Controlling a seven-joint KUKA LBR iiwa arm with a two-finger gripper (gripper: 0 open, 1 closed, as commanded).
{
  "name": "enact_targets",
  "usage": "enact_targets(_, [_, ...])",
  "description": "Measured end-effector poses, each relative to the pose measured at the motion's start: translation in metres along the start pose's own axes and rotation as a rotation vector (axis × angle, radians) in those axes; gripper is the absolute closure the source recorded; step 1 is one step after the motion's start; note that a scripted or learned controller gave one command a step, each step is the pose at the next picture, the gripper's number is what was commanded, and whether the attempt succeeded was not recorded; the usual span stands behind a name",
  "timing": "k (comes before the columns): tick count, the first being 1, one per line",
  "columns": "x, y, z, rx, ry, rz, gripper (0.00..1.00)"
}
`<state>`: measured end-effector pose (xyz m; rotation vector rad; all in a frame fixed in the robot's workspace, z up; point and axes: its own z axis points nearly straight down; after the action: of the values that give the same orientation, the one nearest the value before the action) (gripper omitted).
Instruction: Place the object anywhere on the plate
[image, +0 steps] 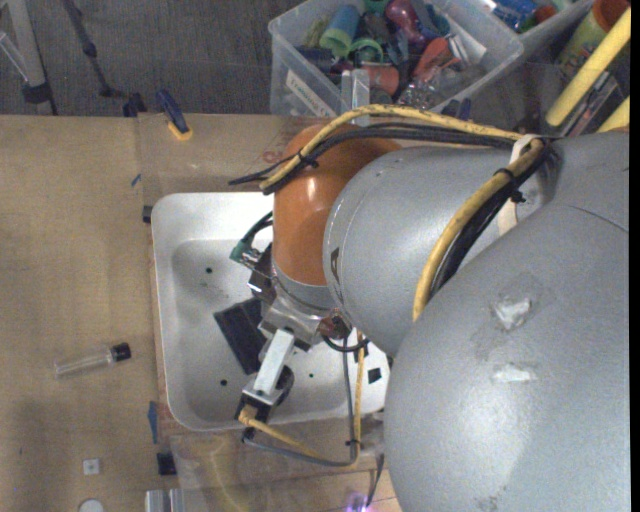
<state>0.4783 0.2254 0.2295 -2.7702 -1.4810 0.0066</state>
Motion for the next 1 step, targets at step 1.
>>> enact_targets(1, [-0.0162, 0.0117, 0.1297, 0.0, 0.002, -0.036, 1.0])
